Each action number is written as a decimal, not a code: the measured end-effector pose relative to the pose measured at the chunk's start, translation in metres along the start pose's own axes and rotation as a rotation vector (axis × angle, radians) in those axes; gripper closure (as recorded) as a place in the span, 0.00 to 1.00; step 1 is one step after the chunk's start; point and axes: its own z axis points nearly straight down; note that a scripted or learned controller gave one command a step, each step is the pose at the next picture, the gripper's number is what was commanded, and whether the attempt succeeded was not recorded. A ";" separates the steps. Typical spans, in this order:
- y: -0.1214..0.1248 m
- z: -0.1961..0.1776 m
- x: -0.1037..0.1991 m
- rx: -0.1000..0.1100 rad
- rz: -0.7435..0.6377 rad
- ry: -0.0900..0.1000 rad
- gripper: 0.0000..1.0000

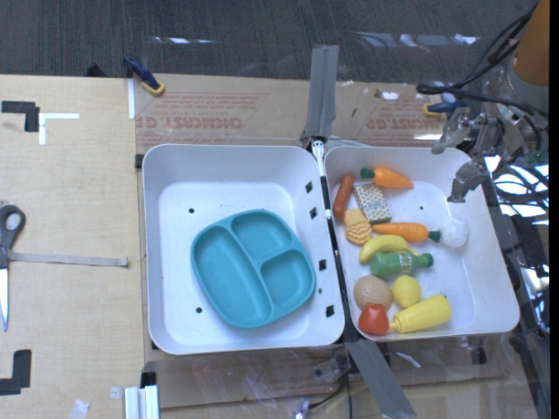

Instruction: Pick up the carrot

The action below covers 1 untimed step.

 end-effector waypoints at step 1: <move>0.024 0.128 0.010 0.000 -0.152 0.001 0.00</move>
